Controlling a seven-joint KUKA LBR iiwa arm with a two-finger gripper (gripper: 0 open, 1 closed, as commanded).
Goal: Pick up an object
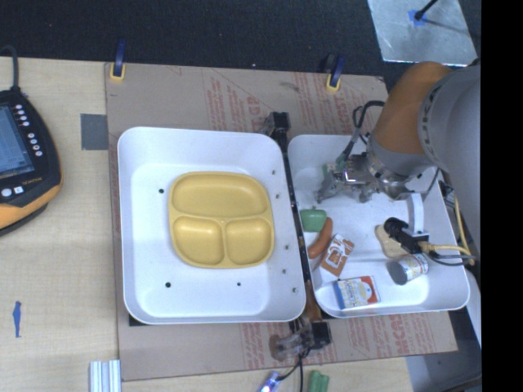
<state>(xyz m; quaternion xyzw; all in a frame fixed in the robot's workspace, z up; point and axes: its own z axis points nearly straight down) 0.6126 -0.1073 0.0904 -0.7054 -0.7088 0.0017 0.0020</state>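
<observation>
My gripper [329, 183] hangs low over the upper left part of the right bin [445, 300], with the arm coming in from the right. Just below it a green object [312, 218] lies against the bin's left wall. An orange sausage-shaped thing [321, 238] lies slanted beside the green object, apart from the gripper. Further down are a small brown and white packet [337, 254], a blue, white and red carton [356, 292] and a grey can [407, 269] on its side. I see nothing held at the gripper.
The left bin [143, 219] holds a yellow divided plate [221, 218]. A black and orange handheld pendant [20, 158] lies at the bench's left edge. Clamps [333, 72] pin the cardboard sheet under both bins.
</observation>
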